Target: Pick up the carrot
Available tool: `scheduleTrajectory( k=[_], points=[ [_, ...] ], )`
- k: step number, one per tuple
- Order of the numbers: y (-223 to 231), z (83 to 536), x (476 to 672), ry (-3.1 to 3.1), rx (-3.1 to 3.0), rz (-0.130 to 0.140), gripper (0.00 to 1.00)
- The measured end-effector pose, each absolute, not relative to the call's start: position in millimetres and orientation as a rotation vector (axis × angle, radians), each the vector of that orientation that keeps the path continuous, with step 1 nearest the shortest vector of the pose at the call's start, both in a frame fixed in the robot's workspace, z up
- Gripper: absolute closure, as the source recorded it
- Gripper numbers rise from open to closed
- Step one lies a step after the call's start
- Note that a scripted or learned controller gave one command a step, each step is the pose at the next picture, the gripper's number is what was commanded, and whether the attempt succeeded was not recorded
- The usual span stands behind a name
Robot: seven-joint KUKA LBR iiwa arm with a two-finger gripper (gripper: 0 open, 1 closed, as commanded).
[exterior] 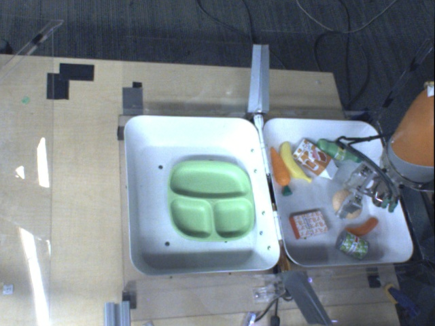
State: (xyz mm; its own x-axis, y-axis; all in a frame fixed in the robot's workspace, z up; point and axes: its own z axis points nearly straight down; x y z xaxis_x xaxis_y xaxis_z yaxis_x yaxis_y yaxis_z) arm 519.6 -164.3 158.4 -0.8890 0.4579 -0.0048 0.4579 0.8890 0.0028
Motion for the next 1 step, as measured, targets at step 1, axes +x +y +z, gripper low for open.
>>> scheduleTrajectory(
  k=[1],
  points=[
    [-175.1, 198.7, 521.4, 3.108, 0.361, -0.001, 1.00]
  ],
)
